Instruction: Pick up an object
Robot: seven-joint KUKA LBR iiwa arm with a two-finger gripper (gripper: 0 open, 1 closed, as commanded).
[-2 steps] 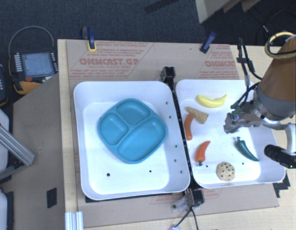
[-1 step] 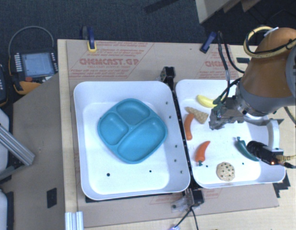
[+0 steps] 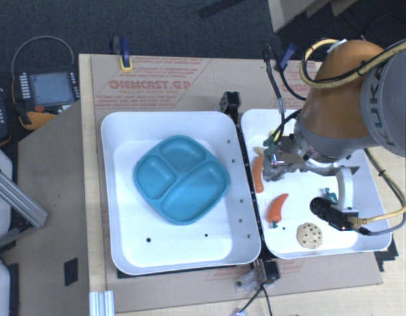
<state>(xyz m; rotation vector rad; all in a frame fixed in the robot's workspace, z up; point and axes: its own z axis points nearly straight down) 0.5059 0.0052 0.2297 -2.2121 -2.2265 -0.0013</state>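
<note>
In the right bin (image 3: 334, 245) lie an orange carrot-shaped piece (image 3: 257, 174) along the left wall, a red-orange pepper (image 3: 277, 207) near the middle, and a round cookie (image 3: 310, 235) toward the front. My gripper (image 3: 276, 165) hangs low over the bin's left part, just right of the carrot piece and above the pepper. The arm's wrist covers the finger ends. A blue divided plate (image 3: 182, 178) lies in the left bin (image 3: 124, 242).
A black clamp (image 3: 230, 101) sits at the back between the bins. A black cable fitting (image 3: 334, 214) hangs from the arm over the right bin's front. A pendant screen (image 3: 50, 88) lies off the bench at the left.
</note>
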